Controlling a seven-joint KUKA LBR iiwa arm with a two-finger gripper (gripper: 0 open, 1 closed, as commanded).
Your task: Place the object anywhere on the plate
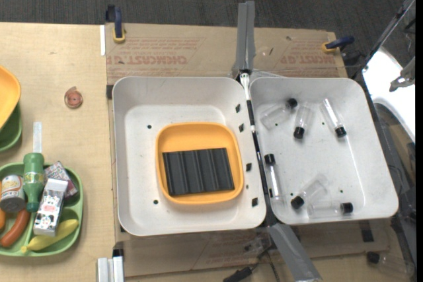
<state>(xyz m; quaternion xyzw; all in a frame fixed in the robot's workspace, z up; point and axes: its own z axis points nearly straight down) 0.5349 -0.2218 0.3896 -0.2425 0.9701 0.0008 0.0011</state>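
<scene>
Faint red print reading "CHEMCAST GP", upside down, stands on the brown cardboard sheet (pixel 198 49) at the far side of the bins, left and again at right.

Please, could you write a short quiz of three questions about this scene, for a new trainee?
1. True or false: the orange plate lies in the left bin of the view.
2. What lies on the plate? A) a banana B) a dark ribbed slab C) a cup
3. Fill in: the clear tubes with black caps lie in the ____ bin of the view.
Key: 1 true; 2 B; 3 right.
</scene>
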